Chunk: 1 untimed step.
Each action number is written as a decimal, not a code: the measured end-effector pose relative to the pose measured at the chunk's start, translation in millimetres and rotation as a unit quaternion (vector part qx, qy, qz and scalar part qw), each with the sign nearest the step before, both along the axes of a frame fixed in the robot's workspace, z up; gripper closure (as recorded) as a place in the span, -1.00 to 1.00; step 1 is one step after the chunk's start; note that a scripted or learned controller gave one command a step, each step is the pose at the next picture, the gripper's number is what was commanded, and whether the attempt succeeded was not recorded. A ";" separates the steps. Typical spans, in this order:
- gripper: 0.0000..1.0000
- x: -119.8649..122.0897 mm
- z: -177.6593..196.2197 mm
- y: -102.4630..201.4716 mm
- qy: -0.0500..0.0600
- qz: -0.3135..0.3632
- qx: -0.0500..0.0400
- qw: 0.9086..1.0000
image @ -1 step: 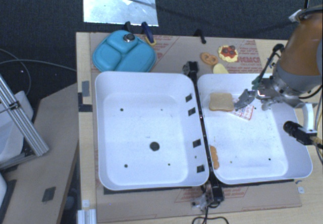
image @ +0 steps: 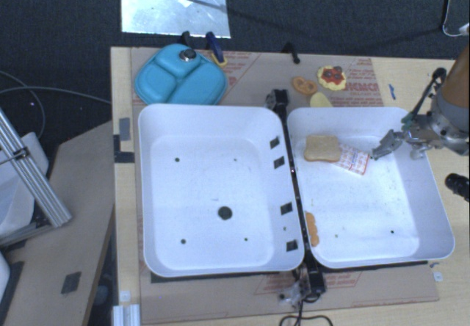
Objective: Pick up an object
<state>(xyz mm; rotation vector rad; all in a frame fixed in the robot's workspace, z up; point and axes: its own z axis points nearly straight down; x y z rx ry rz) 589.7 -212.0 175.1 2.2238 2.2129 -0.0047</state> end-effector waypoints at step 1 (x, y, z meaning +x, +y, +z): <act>-1.00 51.5 -85.7 28.4 -0.005 0.005 0.001 1.000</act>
